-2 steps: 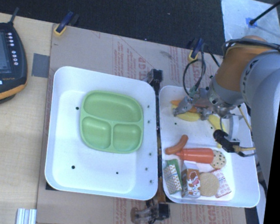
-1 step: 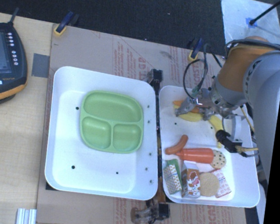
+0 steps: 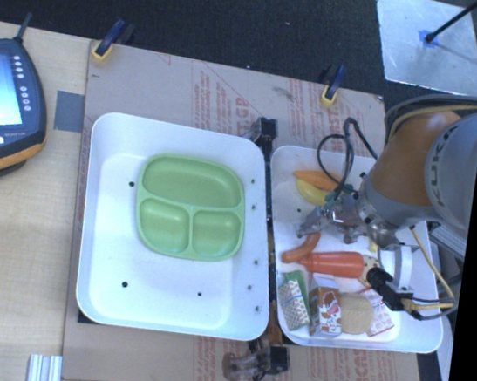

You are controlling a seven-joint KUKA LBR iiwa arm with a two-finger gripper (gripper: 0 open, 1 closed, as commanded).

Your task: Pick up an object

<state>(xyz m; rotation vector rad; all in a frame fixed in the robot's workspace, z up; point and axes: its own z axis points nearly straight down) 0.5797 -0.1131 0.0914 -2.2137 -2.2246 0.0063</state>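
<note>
The gripper (image 3: 327, 217) is hovering low in the right bin (image 3: 428, 344) over the carrot (image 3: 325, 262) (finger state unclear, can't tell), nothing visibly lifted, so pick looks not yet done; green tray (image 3: 190, 207) is sitting in the left bin (image 3: 93, 288).
</note>
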